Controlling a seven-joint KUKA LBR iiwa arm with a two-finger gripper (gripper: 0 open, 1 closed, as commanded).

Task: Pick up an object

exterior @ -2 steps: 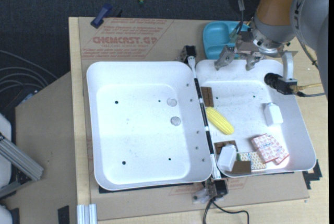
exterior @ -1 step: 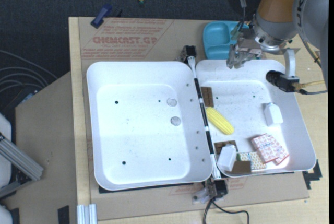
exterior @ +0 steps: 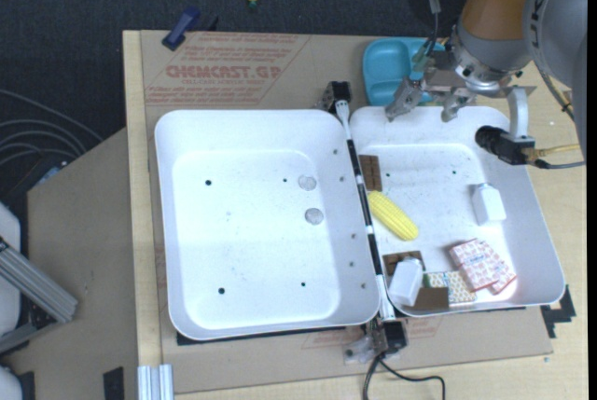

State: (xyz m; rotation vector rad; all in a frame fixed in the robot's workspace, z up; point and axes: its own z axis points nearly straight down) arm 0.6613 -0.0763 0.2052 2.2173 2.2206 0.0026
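The near end of the right bin (exterior: 546,230) carries most of the candidate objects. At its 6 o'clock corner lies a cluster: a white packet (exterior: 404,280), a brown block (exterior: 431,298) and a patterned box (exterior: 480,264), touching or just beside one another. Toward the bin's 9 o'clock wall rests the yellow corn cob (exterior: 393,214), with a dark brown bar (exterior: 369,172) just beyond it. A small white block (exterior: 486,202) sits at 3 o'clock, well apart from the rest.

The left bin (exterior: 168,202) holds two small grey discs (exterior: 311,200).

At the far rim, 12 o'clock of the right bin, hovers the gripper (exterior: 428,102), its two fingers spread and holding nothing. A blue tray (exterior: 385,72) lies just behind it.

Probable faults:
- Descent near the rim may strike the bin wall.
- A grasp into the crowded corner may catch two objects or push them aside.
- The rounded cob may roll from the fingers.
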